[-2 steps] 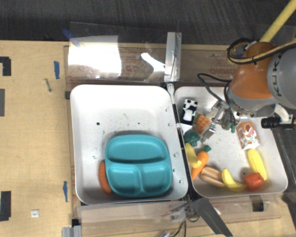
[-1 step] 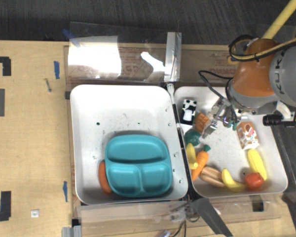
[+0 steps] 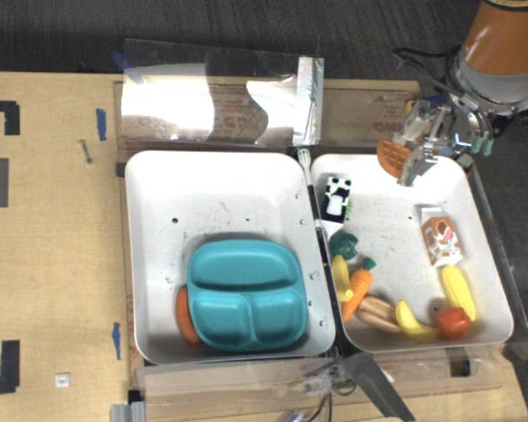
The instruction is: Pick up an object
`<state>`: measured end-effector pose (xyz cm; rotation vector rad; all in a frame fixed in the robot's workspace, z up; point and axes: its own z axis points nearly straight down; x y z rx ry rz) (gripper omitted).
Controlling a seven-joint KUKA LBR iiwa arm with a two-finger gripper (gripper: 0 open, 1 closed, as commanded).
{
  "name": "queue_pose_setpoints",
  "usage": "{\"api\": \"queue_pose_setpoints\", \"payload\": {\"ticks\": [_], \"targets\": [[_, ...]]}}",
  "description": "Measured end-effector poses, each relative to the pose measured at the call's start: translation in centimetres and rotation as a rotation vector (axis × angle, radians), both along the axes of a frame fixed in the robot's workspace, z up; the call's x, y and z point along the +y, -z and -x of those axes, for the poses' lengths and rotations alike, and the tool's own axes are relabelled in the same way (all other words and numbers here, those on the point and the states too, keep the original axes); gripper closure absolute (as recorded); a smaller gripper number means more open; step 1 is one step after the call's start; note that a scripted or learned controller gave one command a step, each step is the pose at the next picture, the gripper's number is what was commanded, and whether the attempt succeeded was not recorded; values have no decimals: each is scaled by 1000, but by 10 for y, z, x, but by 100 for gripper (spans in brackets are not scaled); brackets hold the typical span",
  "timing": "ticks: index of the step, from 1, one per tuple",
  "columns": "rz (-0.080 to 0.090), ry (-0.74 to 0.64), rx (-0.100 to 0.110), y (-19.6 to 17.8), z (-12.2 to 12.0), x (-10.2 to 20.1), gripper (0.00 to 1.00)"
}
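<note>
From above, the gripper (image 3: 420, 159) hangs over the far edge of the right bin (image 3: 396, 214), near that bin's far right corner, and an orange, ridged piece (image 3: 391, 157) sits just beside its fingers on their left; whether the fingers are apart, together, or clamped on that piece cannot be told here. Inside the right bin, a small black-and-white toy (image 3: 336, 197) lies close to the far left corner, by the wall shared with the left bin (image 3: 158, 192). A white-and-orange packet (image 3: 441, 239) lies near the right wall, with a yellow corn cob (image 3: 458, 290) just nearer along the same wall and a red tomato (image 3: 453, 322) touching it at the near right corner. Along the near edge lie a yellow banana (image 3: 410, 317), a tan sausage-like piece (image 3: 377, 314) and a carrot (image 3: 356, 290), crowded together. In the left bin a teal divided tray (image 3: 246, 294) rests against the near edge, covering most of an orange object (image 3: 184, 315) at its left side.
</note>
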<state>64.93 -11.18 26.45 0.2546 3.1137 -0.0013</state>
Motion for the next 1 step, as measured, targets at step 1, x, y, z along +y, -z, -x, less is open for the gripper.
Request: {"api": "queue_pose_setpoints", "payload": {"ticks": [1], "targets": [[-3, 68, 14, 15, 29, 72, 100]]}}
